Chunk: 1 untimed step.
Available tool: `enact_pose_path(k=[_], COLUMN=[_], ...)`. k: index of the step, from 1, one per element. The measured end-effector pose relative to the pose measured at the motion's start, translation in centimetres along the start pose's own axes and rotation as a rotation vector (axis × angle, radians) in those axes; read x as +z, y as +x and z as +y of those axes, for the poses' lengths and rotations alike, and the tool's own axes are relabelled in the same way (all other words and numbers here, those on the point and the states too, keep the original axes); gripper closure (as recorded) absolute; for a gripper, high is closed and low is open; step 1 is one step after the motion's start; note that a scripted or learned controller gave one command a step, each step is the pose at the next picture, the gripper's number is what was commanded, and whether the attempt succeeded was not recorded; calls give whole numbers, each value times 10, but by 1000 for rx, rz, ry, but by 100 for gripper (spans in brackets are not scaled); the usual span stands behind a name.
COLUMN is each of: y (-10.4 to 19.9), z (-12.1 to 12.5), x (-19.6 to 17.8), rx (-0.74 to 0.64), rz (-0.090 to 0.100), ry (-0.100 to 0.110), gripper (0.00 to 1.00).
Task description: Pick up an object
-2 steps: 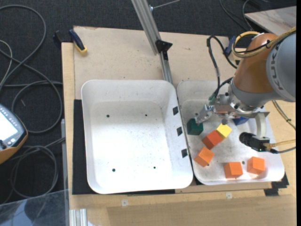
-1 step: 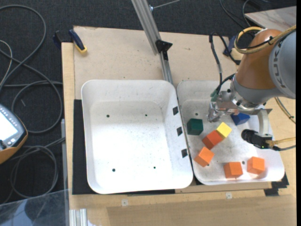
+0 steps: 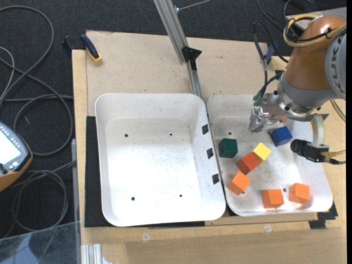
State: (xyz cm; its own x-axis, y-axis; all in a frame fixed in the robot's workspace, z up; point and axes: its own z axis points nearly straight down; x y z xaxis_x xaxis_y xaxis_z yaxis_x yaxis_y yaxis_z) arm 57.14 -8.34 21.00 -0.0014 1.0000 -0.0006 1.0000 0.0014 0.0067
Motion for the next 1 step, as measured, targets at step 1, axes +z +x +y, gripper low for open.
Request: enact_pose_path(k=[1], y=[0], z=[1], x=[-2], rx=[0], rz=[1], ry=[4], gripper=[100])
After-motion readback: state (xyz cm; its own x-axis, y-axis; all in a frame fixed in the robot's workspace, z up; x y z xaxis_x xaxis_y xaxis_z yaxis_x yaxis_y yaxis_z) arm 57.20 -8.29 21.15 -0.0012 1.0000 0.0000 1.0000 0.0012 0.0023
